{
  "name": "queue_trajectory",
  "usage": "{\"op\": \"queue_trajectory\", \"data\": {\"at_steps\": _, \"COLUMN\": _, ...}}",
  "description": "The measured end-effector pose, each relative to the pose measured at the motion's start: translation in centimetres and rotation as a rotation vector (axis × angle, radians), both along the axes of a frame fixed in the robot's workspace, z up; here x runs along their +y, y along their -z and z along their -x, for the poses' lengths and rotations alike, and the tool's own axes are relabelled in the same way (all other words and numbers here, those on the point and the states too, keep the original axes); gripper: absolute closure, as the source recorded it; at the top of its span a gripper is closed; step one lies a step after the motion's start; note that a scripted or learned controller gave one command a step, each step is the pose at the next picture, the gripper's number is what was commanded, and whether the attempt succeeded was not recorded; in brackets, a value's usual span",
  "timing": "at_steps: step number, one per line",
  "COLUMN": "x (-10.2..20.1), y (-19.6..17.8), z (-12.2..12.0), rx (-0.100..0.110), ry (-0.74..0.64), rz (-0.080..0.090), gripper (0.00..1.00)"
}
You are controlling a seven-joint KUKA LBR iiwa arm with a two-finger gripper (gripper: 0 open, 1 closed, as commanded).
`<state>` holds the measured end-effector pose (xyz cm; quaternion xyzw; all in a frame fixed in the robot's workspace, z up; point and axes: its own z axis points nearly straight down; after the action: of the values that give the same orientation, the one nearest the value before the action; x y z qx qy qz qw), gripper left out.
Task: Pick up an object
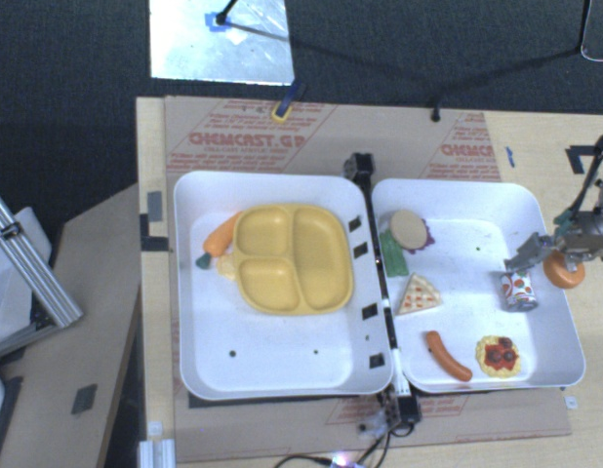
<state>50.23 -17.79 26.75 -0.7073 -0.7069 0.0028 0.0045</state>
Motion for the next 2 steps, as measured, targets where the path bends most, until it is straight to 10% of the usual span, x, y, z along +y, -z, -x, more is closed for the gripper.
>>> {"op": "queue_trajectory", "data": {"at_steps": 2, "x": 0.2, "y": 3.5, "z": -0.1, "rx": -0.01, "ry": -0.002, "rz": 0.002, "gripper": 0.0}}
